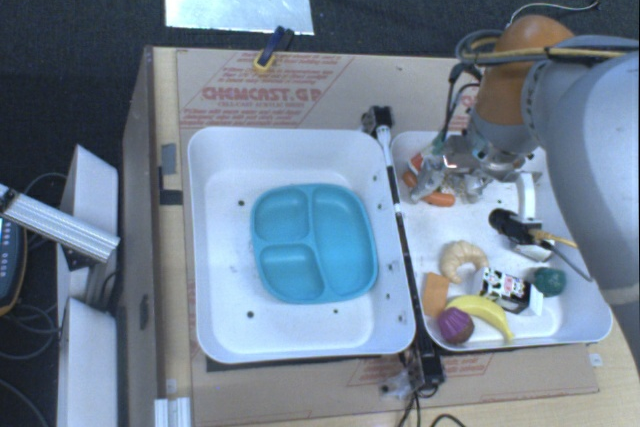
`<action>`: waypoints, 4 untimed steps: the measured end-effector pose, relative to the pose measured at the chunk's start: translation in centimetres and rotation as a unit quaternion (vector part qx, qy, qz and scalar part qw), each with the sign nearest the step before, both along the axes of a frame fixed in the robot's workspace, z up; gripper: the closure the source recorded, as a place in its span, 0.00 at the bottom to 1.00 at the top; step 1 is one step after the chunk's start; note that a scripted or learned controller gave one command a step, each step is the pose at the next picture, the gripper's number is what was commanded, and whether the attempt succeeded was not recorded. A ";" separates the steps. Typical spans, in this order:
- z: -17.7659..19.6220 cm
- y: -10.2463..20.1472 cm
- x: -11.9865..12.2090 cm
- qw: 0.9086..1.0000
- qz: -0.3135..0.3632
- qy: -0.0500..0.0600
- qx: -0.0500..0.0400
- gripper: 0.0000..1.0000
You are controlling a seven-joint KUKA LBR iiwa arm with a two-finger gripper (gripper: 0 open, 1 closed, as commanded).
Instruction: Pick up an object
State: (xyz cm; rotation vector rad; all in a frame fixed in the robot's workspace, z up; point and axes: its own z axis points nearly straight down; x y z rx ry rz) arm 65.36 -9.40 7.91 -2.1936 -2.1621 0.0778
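My gripper (440, 177) hangs low over the far left part of the right bin (585, 320), reaching in from the right. An orange carrot (438, 199) lies right under it, touching or nearly touching it. Another small orange piece (410, 180) sits just to its left by the bin wall. Whether anything is held I cannot make out. Nearer the front lie a tan croissant (463, 258), an orange wedge (434, 293), a yellow banana (482, 311) and a purple fruit (454, 325).
A small black-and-white box (504, 287) and a dark green item (548, 281) lie at the right bin's front right. The left bin (215, 245) holds a blue divided plate (312, 242). A ridge (395, 215) separates the two bins.
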 end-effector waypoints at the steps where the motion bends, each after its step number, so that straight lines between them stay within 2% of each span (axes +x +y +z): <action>1: -0.1 -0.7 0.1 1.000 0.001 0.000 0.005 0.00; 2: 0.0 -0.1 0.0 1.000 0.000 -0.001 -0.001 0.00; 3: 0.4 0.7 1.2 0.999 0.006 -0.034 -0.004 0.00; 4: 1.4 0.6 1.2 0.999 0.008 -0.033 -0.005 1.00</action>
